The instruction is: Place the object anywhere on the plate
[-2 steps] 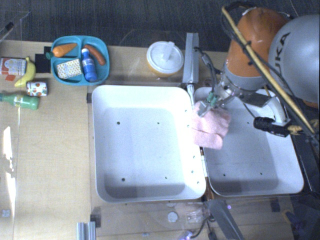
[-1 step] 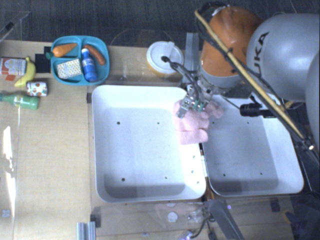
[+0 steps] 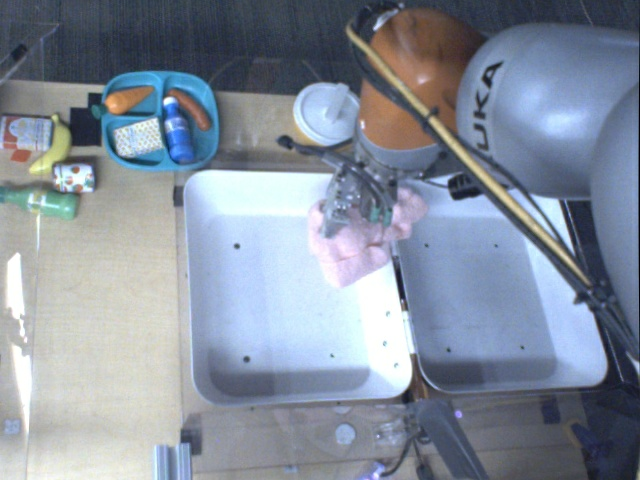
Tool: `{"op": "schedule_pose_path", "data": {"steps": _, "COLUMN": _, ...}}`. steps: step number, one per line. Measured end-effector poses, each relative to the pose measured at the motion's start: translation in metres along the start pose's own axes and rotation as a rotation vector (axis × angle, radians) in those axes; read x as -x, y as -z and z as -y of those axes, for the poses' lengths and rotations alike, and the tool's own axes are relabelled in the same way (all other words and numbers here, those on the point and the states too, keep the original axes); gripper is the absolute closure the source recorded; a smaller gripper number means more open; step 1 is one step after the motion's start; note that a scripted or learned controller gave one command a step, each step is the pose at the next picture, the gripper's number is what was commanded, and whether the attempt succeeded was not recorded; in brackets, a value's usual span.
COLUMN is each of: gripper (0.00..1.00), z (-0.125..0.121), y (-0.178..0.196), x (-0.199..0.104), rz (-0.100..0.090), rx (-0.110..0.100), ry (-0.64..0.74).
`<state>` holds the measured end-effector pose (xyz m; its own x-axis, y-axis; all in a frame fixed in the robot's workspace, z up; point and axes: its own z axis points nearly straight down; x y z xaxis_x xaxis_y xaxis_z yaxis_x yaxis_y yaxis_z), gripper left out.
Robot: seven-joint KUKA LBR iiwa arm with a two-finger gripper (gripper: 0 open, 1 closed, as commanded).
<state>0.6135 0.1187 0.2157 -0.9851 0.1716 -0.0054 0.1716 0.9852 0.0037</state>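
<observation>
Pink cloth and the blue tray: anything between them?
In the camera view, only the left bin's bare white floor and rim, then bare bench, separate the pink cloth from the blue tray.

A banana (image 3: pixel 52 146), a green bottle (image 3: pixel 40 203) and a small can (image 3: pixel 73 177) lie left of 2 white bins (image 3: pixel 260 348).

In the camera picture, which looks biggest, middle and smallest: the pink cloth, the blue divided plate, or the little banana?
Largest to smallest, as they look from above:
1. blue divided plate
2. pink cloth, though the gripper covers part of it and it hangs nearer the camera, so these two are close
3. banana, clearly the smallest
</observation>
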Motion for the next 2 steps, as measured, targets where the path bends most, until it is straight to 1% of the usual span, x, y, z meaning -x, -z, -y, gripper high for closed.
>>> {"op": "schedule_pose_path", "data": {"steps": 1, "gripper": 1.00, "z": -0.0515, "y": 0.0089, "x": 0.0077, "rz": 0.001, "rx": 0.001, "ry": 0.175}}
{"op": "schedule_pose_path", "data": {"steps": 2, "gripper": 0.00, "z": -0.0514, "y": 0.0091, "x": 0.0079, "rz": 0.002, "rx": 0.001, "ry": 0.175}}
